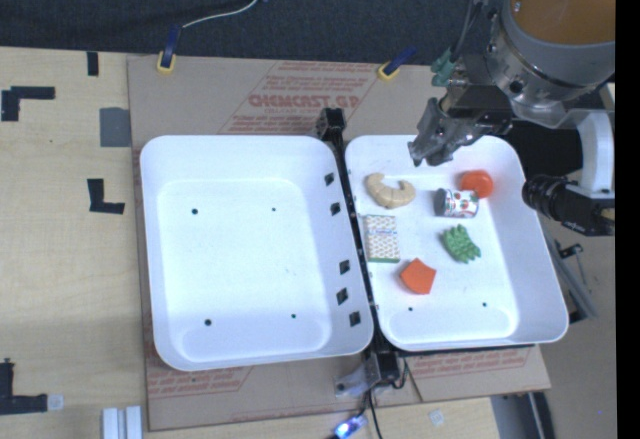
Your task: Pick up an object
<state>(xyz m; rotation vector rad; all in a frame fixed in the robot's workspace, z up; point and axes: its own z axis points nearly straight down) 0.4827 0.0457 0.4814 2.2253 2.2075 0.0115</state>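
Note:
The right bin (520, 322) holds several small objects: a tan curved piece (389, 191), a checkered flat pad (381, 236), an orange block (418, 277), a green ridged toy (461, 244), a small patterned can (459, 203) and a red-orange ball (477, 183). My gripper (432, 149) hangs over the far part of that bin, above and between the tan piece and the can. Nothing shows between its dark fingers.
The left bin (160, 227) lies beside the right one, with black clips along the shared edge (343, 227). Both rest on a cardboard sheet (290, 92) on the bench. A black camera mount (565, 202) juts in at the right.

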